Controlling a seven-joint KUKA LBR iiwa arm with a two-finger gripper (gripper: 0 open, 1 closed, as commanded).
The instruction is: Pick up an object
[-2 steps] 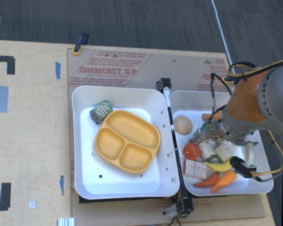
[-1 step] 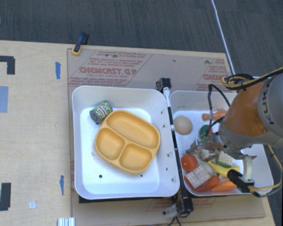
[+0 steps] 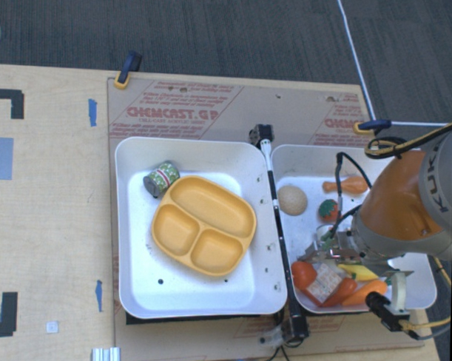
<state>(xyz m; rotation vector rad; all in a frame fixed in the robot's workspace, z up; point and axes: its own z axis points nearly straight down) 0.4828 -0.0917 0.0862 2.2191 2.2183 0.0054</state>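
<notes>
You have the grey arm with the orange band (image 3: 403, 204) reaching in from the right, low over the near part of the right-hand white bin (image 3: 422, 294). Its gripper (image 3: 340, 248) sits right above a heap of small toys: a red pepper-like piece (image 3: 305, 276), a yellow banana-shaped piece (image 3: 360, 272), an orange carrot-like piece (image 3: 355, 290) and a pale speckled block (image 3: 324, 282). Whether the fingers are spread or pinching something, you cannot tell; the wrist covers them. Nothing can be seen held between them.

Farther back in the same bin lie a beige egg-shaped object (image 3: 292, 200), a small red-and-green ball (image 3: 328, 209) and another orange piece (image 3: 349, 185), each standing apart and probably easier to take cleanly. The heap is crowded, so a grasp there may slip or catch two things.

The left-hand white bin (image 3: 129, 210) holds a yellow three-compartment plastic plate (image 3: 204, 225) and, just beyond its far-left edge, a small green-labelled can lying on its side (image 3: 161, 178). Both bins rest on the table (image 3: 47, 229).
</notes>
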